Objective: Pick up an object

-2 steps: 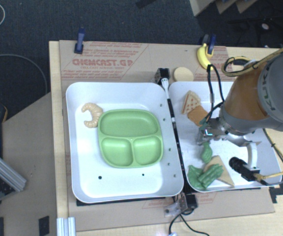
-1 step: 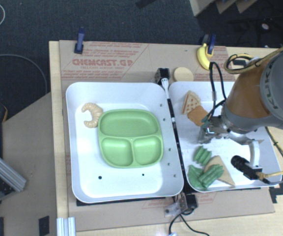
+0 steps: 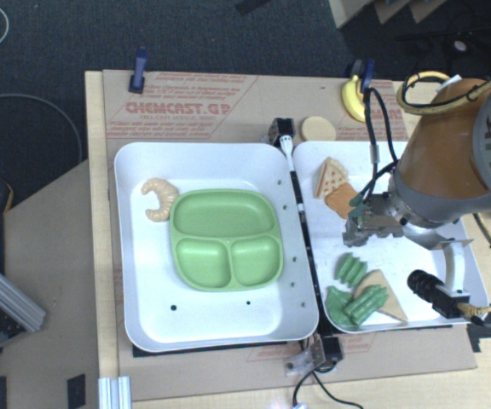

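Note:
My gripper (image 3: 358,227) hangs low over the middle of the right bin (image 3: 476,267), under the grey and orange arm. It sits just below an orange-brown flat piece (image 3: 340,199) and a tan waffle-like triangle (image 3: 332,175). Just below it lie green pea pods (image 3: 350,269), with more green pods (image 3: 353,306) beside a tan wedge (image 3: 385,300) at the bin's front. I see nothing gripped.
The left bin (image 3: 135,228) holds a green divided plate (image 3: 226,239) and a tan croissant (image 3: 160,198) at its upper left. Behind the bins on the bench lie a round tan disc (image 3: 318,129) and a yellow banana (image 3: 354,98). A black cable runs along the arm.

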You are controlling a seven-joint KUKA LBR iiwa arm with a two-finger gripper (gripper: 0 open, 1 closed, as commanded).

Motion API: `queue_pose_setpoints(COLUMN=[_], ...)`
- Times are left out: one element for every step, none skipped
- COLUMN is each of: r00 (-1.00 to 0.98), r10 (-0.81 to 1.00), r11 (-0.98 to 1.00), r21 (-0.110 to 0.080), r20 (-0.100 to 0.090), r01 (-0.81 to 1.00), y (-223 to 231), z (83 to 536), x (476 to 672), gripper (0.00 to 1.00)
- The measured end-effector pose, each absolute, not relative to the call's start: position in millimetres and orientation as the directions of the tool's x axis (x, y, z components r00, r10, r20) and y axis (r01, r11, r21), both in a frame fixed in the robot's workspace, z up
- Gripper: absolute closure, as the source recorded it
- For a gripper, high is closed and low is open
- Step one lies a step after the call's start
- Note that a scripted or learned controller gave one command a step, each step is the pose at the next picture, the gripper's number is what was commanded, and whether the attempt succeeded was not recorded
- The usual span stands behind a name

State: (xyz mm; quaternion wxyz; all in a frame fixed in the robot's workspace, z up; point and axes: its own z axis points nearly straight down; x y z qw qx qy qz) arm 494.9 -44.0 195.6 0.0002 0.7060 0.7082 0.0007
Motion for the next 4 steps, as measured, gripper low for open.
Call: queue_pose_setpoints(r00=[-0.004, -0.005, -0.001, 0.0], r10=[1.0, 1.0, 1.0, 1.0], r11=[0.004, 0.005, 0.001, 0.0], r21=[-0.003, 0.012, 0.007, 0.007], r20=[0.002, 0.001, 0.0, -0.002], r01=[1.0, 1.0, 1.0, 1.0], y=[21.5, 41.7, 34.4, -24.4], z=[200.3, 355.6, 402.4, 364.8], x=[478.4, 480.4, 479.9, 548.1], gripper=[1.0, 1.0, 1.0, 1.0])
